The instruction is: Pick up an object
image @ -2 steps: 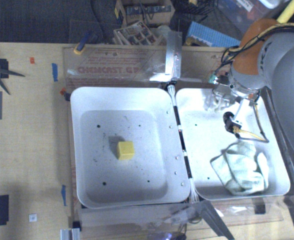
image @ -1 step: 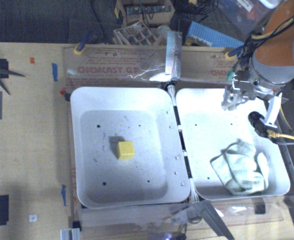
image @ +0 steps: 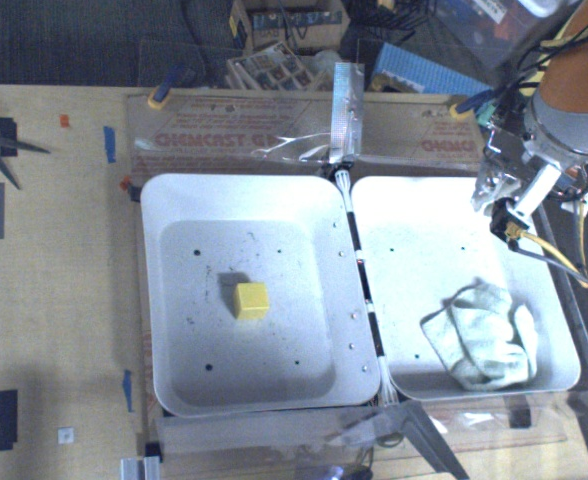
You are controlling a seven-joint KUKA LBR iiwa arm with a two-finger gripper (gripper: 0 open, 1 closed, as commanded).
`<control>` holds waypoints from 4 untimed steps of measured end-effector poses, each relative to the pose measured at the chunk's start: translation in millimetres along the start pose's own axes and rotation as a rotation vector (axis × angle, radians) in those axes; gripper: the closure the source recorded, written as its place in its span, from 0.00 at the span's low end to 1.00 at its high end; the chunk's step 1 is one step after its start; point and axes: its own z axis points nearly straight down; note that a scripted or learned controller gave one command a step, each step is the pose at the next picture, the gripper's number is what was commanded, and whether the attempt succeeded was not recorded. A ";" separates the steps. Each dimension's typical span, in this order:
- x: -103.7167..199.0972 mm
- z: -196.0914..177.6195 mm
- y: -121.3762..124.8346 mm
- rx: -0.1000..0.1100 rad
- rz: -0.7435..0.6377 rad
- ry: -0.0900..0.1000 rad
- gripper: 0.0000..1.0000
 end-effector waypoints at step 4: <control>-22.0 -34.3 -64.6 0.007 0.831 -0.004 1.00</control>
